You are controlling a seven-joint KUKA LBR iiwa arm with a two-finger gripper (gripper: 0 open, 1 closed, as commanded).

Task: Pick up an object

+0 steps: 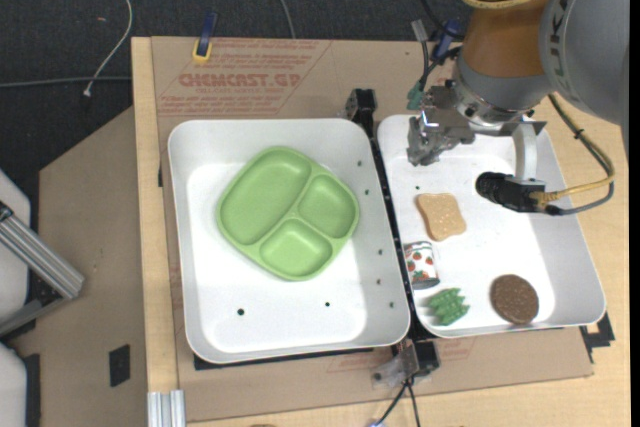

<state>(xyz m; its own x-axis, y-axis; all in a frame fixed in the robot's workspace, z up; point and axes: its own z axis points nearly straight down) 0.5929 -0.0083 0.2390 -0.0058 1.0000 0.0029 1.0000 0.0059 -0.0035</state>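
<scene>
A tan slice of toast [441, 215] lies in the middle of the right bin [565, 245]. Nearer the front of that bin sit a small red-and-white can [423, 264], a green leafy piece [447, 306] and a round brown patty [514, 298]. My gripper [428, 149] hangs over the back left part of the right bin, a little behind the toast, with nothing seen between its fingers. A green divided plate [288, 212] rests in the left bin [200, 315].
The two white bins sit side by side on a cardboard sheet [240, 75]. The arm's orange band and grey body [530, 25] loom over the back of the right bin. Cables trail on the dark floor behind.
</scene>
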